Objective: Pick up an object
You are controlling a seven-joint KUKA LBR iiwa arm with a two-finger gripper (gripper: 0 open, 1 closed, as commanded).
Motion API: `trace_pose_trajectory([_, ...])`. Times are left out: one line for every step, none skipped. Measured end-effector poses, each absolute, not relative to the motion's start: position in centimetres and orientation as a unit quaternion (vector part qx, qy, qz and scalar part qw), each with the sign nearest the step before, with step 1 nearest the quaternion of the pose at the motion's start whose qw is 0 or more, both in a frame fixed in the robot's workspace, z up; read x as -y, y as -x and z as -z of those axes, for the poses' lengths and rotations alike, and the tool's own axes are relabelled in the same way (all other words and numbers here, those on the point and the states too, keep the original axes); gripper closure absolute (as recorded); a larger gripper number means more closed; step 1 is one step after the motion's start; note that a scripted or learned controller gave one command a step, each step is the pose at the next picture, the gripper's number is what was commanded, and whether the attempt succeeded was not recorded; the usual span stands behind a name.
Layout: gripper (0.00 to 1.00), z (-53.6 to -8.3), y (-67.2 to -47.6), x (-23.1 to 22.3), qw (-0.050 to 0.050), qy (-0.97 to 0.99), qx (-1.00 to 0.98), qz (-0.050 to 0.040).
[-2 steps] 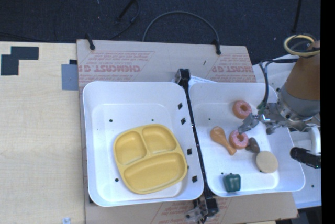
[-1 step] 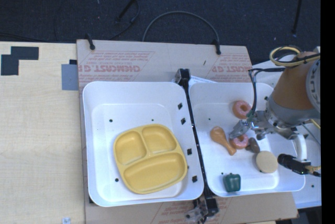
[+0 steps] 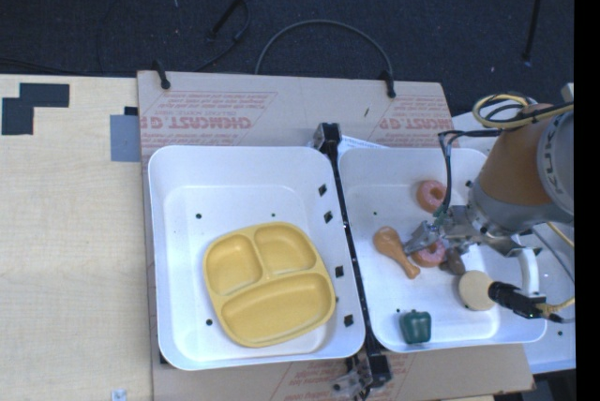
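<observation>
Green pepper (image 3: 415, 326) sits at the right bin's (image 3: 384, 188) front edge. Largest, the yellow tray (image 3: 270, 283) fills the left bin (image 3: 187, 179), unused. Gripper (image 3: 437, 238) is low over a pink donut (image 3: 429, 253) beside the drumstick (image 3: 397, 250), probably targeting it; I cannot tell its grip.

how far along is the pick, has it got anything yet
Done: the grey arm's two-finger gripper is down in the right white bin, among the toys. In hand: it sits at a pink ring-shaped toy, beside the tan drumstick toy; a grasp can't be confirmed. Left: secure an object and lift it. The yellow divided tray lies in the left bin.
</observation>
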State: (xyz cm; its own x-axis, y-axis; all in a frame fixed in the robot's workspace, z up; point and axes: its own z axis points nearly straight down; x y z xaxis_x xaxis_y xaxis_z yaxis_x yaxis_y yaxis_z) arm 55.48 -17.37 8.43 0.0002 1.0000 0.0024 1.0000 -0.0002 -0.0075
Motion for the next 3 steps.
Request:
trace_pose_trajectory([1.00,-9.2,-55.5,17.4,0.006,0.708,0.707,-0.0026])
trace_pose_trajectory([1.00,-14.9,-55.4,18.2,0.001,0.709,0.705,-0.0010])
trace_pose_trajectory([1.00,-20.8,-55.7,17.9,0.001,0.706,0.708,-0.0006])
